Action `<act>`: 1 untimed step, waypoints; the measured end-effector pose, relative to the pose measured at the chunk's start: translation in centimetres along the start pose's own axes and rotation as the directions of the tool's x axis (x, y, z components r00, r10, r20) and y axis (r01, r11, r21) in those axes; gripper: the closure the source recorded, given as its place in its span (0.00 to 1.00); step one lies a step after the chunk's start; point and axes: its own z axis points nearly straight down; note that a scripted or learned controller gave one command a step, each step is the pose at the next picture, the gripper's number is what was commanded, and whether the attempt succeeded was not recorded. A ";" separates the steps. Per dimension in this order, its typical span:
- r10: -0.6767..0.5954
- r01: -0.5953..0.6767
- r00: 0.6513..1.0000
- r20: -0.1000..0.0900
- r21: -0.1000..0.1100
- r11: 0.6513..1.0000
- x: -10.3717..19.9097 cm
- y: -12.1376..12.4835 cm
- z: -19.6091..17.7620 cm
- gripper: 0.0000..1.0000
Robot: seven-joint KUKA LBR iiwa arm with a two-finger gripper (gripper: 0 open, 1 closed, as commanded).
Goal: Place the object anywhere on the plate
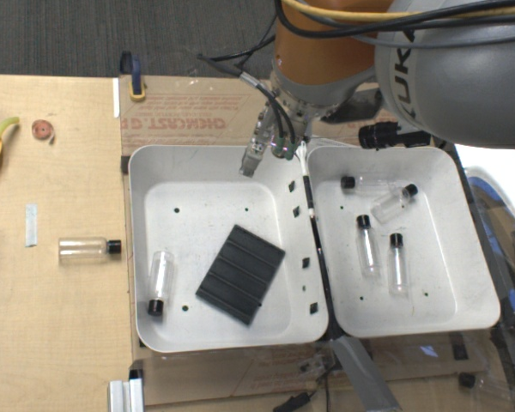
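Camera view: looks down at a slant on two white bins; left bin (154,174) taken as landmark.
Plate: dark ribbed slab (240,274), lies flat and askew on left bin's floor, right of centre.
Object: clear vial (158,282) with black cap, lies inside left bin near its left wall, apart from plate.
Handling: judged light, rigid, smooth, prone to roll; best taken across mid-body.
Gripper: (259,148) hangs over left bin's far right corner; opening cannot be told, nothing seen held.
Obscured: fingertips blurred among cables; further vials (379,249) in right-hand bin faint against white.
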 end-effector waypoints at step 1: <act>-0.198 0.198 0.980 -0.002 0.000 0.980 8.5 0.1 5.5 1.00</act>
